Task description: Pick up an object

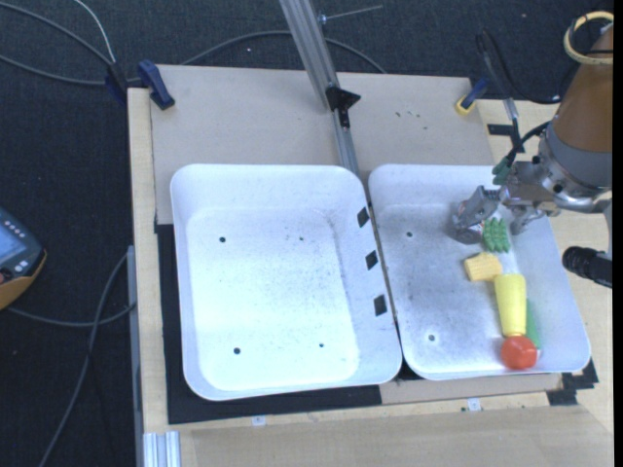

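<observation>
Tool (474,216) sits low in the right bin (428,290); whether it grips anything, I cannot tell. Just beside it, four items: one green brush-like piece (496,234), one yellow block (482,267), one yellow cylinder (512,303), one red ball (519,352). Two white bins on a tan bench (253,115); dark carpet around.

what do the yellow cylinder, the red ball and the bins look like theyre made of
Yellow cylinder: probably smooth plastic, going by its uniform saturated colour and soft sheen. Red ball: looks like plastic or rubber, evenly red and slightly matte; which one cannot be told. Right bin and left bin: seemingly thin moulded white plastic, with rounded corners, a shallow formed rim and a dark-speckled floor.
</observation>
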